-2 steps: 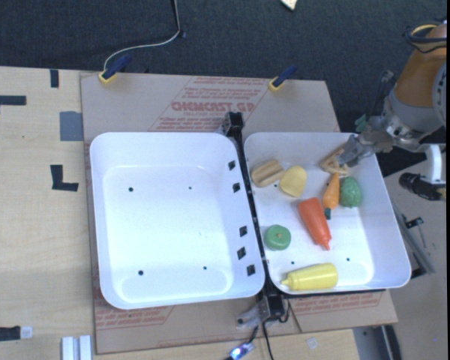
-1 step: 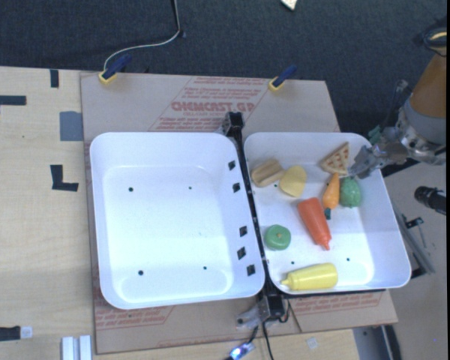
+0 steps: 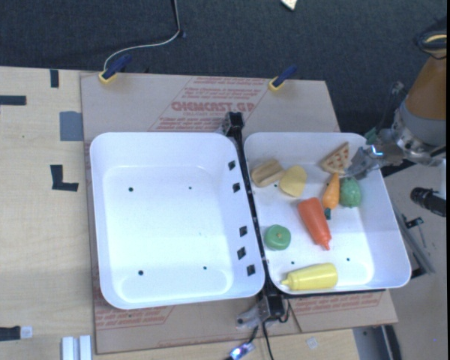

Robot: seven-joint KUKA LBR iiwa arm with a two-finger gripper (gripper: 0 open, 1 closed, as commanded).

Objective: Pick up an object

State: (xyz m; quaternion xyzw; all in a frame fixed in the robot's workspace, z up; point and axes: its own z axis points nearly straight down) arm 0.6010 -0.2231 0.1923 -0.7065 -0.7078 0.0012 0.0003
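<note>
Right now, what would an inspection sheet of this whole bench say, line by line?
Surface: cardboard sheet on a wooden bench, bearing a left bin and a right bin, side by side.
Job's things: all in the right bin: red carrot, orange carrot, green ball, green disc, yellow bottle, tan bread piece, yellow lump, wedge slice.
Clutter: pale scrap on the dark floor.
Grippers: pincer at the right bin's far right corner; finger state unclear.
Cables: white cable behind the bench.
Surroundings: dark carpet.
</note>
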